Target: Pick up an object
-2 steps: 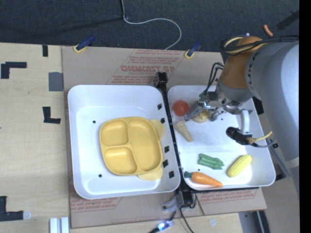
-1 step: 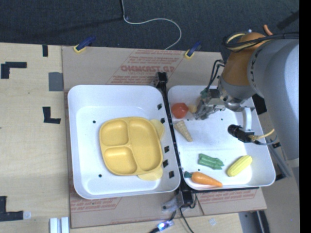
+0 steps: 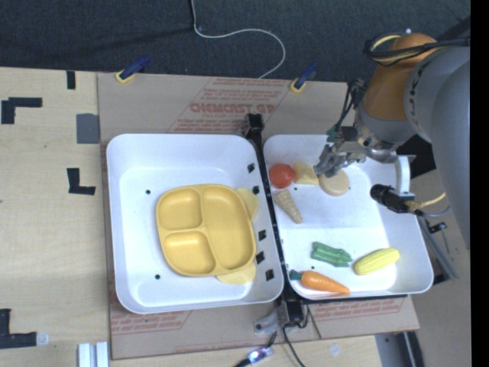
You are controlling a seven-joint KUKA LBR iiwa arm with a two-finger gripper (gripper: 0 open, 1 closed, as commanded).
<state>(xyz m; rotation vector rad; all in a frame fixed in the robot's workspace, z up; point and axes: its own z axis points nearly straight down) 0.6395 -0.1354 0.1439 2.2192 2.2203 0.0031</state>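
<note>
Two white bins (image 3: 122, 205) sit on brown cardboard (image 3: 214, 105); the gripper's (image 3: 330, 163) opening can't be told.

- Red tomato (image 3: 282, 175), upright, at the right bin's far left.
- Tan round disc (image 3: 335, 183) beside it.
- Green pepper (image 3: 331, 254), yellow corn cob (image 3: 377, 261), orange carrot (image 3: 325, 282) lying near the front.

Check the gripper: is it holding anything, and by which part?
Cannot tell. The gripper sits low over the tan round piece in the right bin, but nothing shows between its fingers.

Dark carpet (image 3: 92, 21) behind a cardboard-topped bench (image 3: 214, 105).
</note>
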